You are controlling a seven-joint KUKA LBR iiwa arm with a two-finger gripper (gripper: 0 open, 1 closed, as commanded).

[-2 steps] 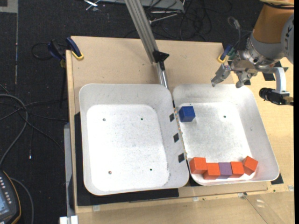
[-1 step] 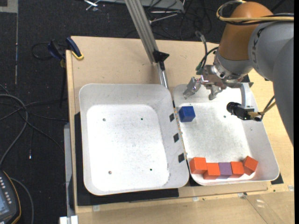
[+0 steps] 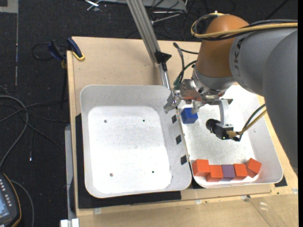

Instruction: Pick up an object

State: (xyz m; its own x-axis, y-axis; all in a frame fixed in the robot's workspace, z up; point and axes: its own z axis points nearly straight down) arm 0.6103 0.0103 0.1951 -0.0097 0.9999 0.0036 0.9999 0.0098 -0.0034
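White bins (image 3: 94,141) hold a blue block (image 3: 190,116), orange blocks (image 3: 202,167) and one purple block (image 3: 228,171).

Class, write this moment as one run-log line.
arm: over right bin | gripper: above blue block | grasp: unclear | other blocks: near edge

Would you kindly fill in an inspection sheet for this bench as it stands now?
Surface: wooden bench bearing two white bins; the left bin is speckled.
Job's things: blue block in the right bin, just under the gripper; a row of orange blocks with one purple block along that bin's near wall.
Clutter: blue and yellow clamp at the bench's far left corner.
Grippers: over the blue block; whether it holds it cannot be told.
Cables: yellow cable looping off the wrist; black leads on the floor at left.
Surroundings: dark carpet, slanted metal pole, a handheld screen at lower left.
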